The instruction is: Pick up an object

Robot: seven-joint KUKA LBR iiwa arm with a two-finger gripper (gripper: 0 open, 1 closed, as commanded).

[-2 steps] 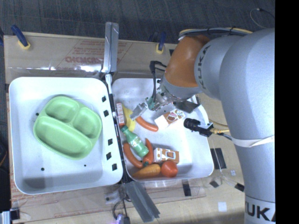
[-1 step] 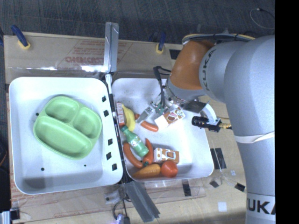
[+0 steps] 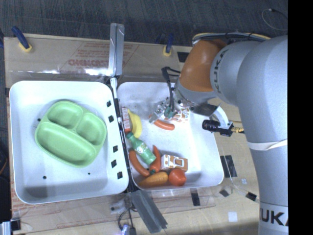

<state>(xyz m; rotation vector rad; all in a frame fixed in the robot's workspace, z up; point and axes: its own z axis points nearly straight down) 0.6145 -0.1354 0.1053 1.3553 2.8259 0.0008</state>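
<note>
Arm reaches in from the right; gripper [image 3: 168, 110] is down inside the right bin [image 3: 208, 153], in its upper middle area. Finger opening: cannot tell, the wrist and hardware mask the tips from this angle. Nothing is visibly between them.

Candidate objects, placed relative to the gripper:
- Small red sausage [image 3: 164, 125] lies just below the gripper, very close to it; contact not confirmable.
- Banana [image 3: 137, 125] sits to the left of the gripper, near the bin's left wall.
- Green bottle [image 3: 142, 150] lies below and left, tilted diagonally.
- Small carton [image 3: 173, 161] is directly below, well apart.
- Tomato [image 3: 177, 176] and carrot [image 3: 154, 180] sit farther below, against the bin's lower wall, touching or nearly touching each other.
- A second, longer sausage [image 3: 138, 164] lies below-left, beside the bottle.

Far left of the gripper, the left bin [image 3: 29, 180] holds a green divided plate [image 3: 71, 132], resting flat.
</note>
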